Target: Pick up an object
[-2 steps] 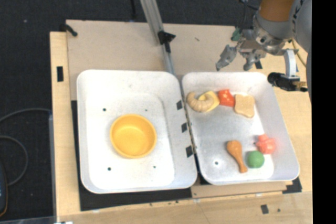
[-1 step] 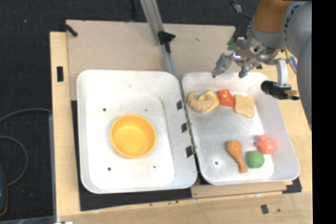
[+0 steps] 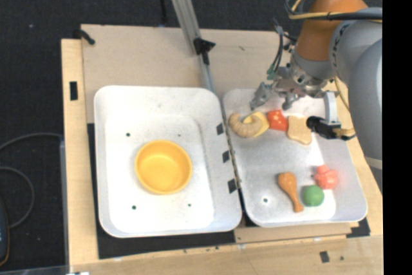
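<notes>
My gripper (image 3: 273,98) hangs over the far edge of the right bin (image 3: 341,209), its two fingers spread apart and open with nothing between them. Just in front of it lie a tan ring-shaped pastry toy (image 3: 249,125), a small red block (image 3: 277,120) and a tan bread-like piece (image 3: 299,130), close together in a row. Nearer the front of the same bin are an orange drumstick toy (image 3: 290,190), a green ball (image 3: 313,196) and a pink-red piece (image 3: 326,177).
The left bin (image 3: 116,113) holds a yellow bowl (image 3: 163,167). A slanted metal post (image 3: 183,3) rises behind the gap between the bins. The grey arm with its orange band (image 3: 325,22) covers the far right corner of the bench.
</notes>
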### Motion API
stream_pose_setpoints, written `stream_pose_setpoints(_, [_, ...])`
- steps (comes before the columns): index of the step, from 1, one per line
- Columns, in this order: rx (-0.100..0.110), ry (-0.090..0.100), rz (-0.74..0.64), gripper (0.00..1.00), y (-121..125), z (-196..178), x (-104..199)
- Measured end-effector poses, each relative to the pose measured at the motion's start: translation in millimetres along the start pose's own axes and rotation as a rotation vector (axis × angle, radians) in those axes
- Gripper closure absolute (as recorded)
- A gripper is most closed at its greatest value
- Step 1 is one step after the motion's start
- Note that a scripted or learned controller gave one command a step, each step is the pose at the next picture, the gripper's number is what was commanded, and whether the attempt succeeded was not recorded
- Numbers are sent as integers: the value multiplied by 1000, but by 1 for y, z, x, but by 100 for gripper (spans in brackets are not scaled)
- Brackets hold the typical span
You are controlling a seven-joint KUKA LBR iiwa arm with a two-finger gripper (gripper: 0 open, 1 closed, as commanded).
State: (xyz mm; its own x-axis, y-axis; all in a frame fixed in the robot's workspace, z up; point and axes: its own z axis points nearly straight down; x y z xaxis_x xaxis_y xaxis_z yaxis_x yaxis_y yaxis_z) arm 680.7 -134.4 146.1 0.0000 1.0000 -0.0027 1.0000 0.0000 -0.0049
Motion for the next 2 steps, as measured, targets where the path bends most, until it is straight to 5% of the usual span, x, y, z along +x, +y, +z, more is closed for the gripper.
stream_pose_setpoints(1, [-16,-8,-1,0,3,40,-4])
stream_pose_setpoints(2, [-22,-6,-1,100,5,25,-4])
